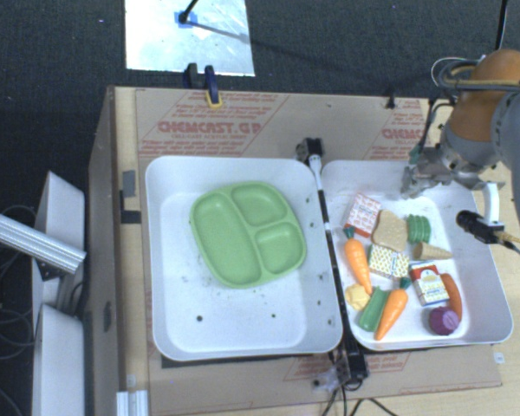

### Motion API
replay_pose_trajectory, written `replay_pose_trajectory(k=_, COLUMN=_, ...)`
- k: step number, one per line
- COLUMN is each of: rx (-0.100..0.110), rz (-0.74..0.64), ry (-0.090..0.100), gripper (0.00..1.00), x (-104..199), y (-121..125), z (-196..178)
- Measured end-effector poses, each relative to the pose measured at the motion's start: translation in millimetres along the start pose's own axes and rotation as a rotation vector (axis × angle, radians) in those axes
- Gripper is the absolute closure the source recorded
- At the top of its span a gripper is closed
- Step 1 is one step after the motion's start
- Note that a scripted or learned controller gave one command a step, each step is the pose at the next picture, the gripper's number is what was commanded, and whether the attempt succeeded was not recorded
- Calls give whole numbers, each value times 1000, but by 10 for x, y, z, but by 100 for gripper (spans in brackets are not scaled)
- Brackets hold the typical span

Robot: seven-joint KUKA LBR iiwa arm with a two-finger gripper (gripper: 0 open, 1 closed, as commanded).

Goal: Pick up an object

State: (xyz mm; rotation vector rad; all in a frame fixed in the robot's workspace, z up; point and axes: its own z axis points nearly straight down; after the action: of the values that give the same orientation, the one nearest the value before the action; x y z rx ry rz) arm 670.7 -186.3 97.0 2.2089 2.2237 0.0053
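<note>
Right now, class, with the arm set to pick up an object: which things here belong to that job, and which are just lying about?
Belong to the job:
- claw, above the right bin's far edge
- right bin
- toy foods in it: carrot, purple piece, bread slice, red carton

Just lying about:
- left bin
- green divided plate in it
- foil sheet beyond the bench

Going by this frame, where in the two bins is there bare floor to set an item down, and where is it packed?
Left bin: bare floor borders the green tray on its left and front. Right bin: bare strip at the back, near the gripper, and along the right wall. Its middle and front are crowded with toy food, such as the carrot.
</note>
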Motion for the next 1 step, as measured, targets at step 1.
replay_pose_trajectory(k=1, rx=0, rz=-1, ry=0, gripper=0, x=0, y=-1, z=1)
